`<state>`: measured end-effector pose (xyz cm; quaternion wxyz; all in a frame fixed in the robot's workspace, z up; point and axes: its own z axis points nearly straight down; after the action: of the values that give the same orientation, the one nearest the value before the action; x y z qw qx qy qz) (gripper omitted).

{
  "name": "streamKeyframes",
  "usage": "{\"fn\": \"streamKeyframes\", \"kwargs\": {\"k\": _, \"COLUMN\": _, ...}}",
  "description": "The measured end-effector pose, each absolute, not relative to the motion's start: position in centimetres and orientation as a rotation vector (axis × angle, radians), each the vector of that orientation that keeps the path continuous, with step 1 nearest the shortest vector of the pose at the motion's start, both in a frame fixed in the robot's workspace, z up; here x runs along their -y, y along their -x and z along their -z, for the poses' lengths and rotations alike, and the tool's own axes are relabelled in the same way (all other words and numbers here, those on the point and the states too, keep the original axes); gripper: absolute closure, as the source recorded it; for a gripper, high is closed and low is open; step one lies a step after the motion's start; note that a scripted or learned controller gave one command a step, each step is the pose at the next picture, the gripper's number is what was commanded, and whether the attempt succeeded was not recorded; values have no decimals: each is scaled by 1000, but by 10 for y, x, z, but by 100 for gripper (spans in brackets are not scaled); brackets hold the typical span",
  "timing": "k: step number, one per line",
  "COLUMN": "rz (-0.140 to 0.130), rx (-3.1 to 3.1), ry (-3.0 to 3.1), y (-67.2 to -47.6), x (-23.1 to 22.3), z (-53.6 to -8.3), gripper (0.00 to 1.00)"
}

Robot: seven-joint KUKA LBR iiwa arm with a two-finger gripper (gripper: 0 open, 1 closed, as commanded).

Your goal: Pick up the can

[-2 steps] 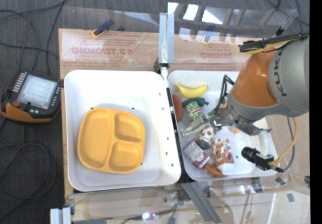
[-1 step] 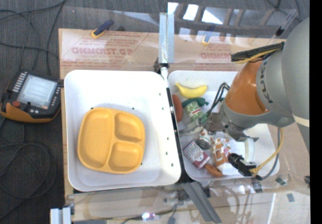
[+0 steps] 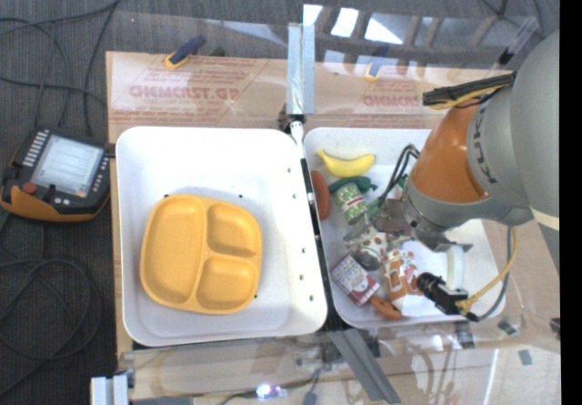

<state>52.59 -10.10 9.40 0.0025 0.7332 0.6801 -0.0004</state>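
Two shallow white bins sit side by side on a worktop (image 3: 182,94) covered in printed cardboard. The left bin (image 3: 136,157) holds a yellow divided tray (image 3: 201,253) with three compartments. The right bin (image 3: 486,267) holds a jumble of small items: a yellow banana (image 3: 346,162) near its far edge, a red sausage-shaped item (image 3: 320,195) along the left wall, and a red-and-white packet (image 3: 353,275) (label unreadable). A handheld control pendant (image 3: 59,174) lies on the floor, left of the worktop.

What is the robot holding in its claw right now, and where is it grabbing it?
It cannot be told. The grey arm with the orange band reaches down over the cluttered right white bin, and its own bulk hides whatever lies beneath it.
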Motion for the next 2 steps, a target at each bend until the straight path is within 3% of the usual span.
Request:
{"fn": "streamKeyframes", "kwargs": {"k": 1, "rz": 12, "rx": -2039, "ry": -2392, "y": -527, "x": 35, "z": -229, "gripper": 100}}
{"fn": "streamKeyframes", "kwargs": {"k": 2, "rz": 16, "rx": -1666, "ry": -2668, "y": -541, "x": 60, "z": -189, "gripper": 100}}
